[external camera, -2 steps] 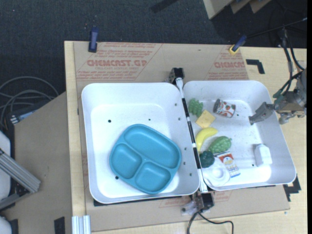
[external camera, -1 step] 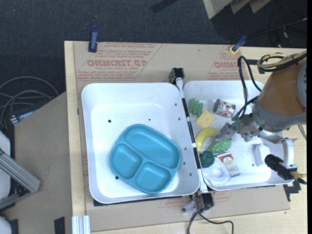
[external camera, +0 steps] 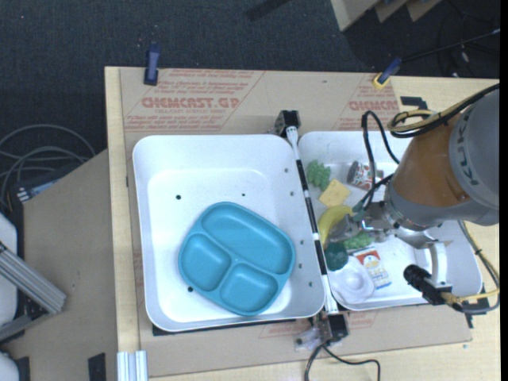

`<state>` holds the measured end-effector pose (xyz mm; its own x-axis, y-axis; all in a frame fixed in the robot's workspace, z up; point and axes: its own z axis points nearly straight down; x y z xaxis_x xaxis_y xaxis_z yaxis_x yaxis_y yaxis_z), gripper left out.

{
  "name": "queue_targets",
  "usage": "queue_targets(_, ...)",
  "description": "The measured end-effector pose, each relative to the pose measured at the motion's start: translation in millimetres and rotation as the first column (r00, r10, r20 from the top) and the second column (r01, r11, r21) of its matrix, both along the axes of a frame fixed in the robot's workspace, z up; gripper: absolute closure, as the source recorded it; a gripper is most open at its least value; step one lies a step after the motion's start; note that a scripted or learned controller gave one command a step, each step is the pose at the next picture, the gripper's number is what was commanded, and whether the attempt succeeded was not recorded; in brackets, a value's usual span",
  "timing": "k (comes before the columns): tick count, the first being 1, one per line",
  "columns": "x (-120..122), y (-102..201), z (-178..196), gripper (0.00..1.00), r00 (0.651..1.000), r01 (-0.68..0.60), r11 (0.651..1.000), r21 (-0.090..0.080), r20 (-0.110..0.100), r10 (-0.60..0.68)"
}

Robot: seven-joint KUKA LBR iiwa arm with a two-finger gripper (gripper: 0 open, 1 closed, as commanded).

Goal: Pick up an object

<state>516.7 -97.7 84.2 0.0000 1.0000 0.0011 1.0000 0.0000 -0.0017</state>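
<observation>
Right bin [external camera: 444,288] crowded near divider; blue tray [external camera: 236,257] left; jaws [external camera: 361,227] state unclear.

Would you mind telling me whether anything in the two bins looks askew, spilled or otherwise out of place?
Nothing looks spilled or damaged. The blue divided plate lies flat but turned at an angle in the left bin. The small items, among them a yellow piece, are crowded along the right bin's left side, partly under the arm.
</observation>
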Motion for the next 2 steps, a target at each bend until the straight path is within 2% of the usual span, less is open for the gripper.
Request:
queue_targets(1,2,0,11,1.0,1.0,0.001,1.0,-0.002,0.006,-0.001)
queue_targets(2,28,100,101,1.0,1.0,-0.003,1.0,0.001,0.003,0.003)
